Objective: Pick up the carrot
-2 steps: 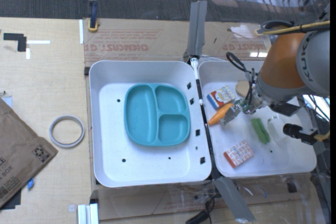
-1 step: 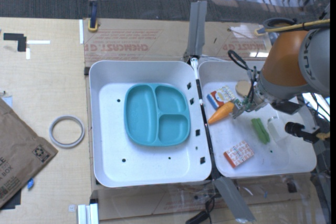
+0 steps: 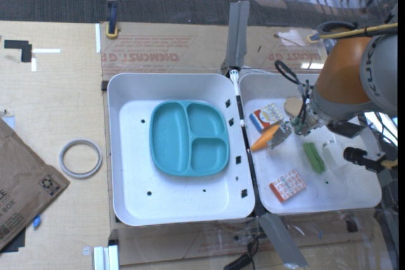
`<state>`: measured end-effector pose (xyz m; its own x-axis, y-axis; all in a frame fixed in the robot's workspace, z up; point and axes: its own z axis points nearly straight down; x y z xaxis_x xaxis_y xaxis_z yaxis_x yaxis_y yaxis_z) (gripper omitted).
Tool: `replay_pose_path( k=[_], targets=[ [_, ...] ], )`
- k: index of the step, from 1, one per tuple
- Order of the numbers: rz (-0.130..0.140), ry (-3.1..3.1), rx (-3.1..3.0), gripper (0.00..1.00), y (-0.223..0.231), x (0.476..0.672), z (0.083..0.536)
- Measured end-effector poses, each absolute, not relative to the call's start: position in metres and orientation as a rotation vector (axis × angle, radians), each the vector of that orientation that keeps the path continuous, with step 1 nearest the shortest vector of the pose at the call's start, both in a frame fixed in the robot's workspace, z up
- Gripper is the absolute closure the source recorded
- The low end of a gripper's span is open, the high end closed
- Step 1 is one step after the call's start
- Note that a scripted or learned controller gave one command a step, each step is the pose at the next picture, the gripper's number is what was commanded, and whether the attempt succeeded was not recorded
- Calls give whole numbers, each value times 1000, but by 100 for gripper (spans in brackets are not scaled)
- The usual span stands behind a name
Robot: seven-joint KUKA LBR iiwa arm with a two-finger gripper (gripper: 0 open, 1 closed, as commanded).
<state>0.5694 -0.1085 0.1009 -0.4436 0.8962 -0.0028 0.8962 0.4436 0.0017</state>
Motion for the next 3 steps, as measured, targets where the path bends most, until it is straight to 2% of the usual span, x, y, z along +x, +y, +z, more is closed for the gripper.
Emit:
replay_pose_path(
  k=[1,2,3],
  targets=[
    [-5,2599,1764,0,-107,595,92],
    [-5,2599,1762,100,-108,596,101],
    [-5,2599,1762,0,-107,596,101]
  ],
)
